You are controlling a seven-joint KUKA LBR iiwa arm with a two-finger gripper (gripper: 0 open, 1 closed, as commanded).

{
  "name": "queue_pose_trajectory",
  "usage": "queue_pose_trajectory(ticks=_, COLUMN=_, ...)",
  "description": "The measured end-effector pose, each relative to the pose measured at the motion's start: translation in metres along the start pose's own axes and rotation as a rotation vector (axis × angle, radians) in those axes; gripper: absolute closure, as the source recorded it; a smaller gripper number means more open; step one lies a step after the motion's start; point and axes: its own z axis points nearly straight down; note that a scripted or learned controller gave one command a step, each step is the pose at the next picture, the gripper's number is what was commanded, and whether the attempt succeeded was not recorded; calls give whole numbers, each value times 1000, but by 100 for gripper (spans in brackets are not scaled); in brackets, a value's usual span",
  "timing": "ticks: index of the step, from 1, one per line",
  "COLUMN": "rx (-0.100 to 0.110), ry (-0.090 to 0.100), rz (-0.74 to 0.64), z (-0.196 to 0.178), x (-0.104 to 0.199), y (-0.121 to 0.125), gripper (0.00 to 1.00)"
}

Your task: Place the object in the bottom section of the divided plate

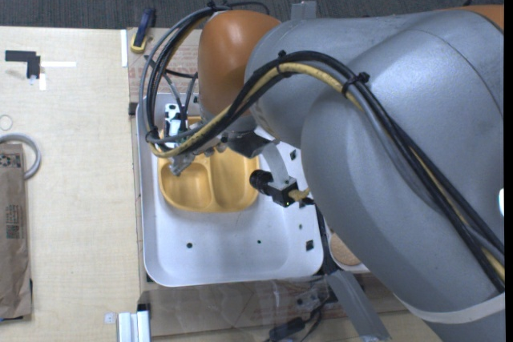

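A yellow divided plate (210, 184) lies in the upper part of the left white bin (224, 256); two of its sections show, and the arm covers its top. My gripper (174, 128) hangs at the plate's upper left corner, half hidden behind the orange band and a bundle of cables. A grey tip (179, 164) reaches down onto the plate's left section. I cannot make out any object at the gripper or on the plate.
The grey arm (385, 140) covers the right bin, where a tan round edge (345, 252) peeks out. On the bench to the left are a brown paper bag (12, 228) and a small black piece (22, 58). A blue-and-yellow tool (144, 28) lies above the bin.
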Motion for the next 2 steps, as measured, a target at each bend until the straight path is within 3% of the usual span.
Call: queue_pose_trajectory(ticks=2, rx=0, ry=0, rz=0, z=0, x=0, y=0, gripper=0)
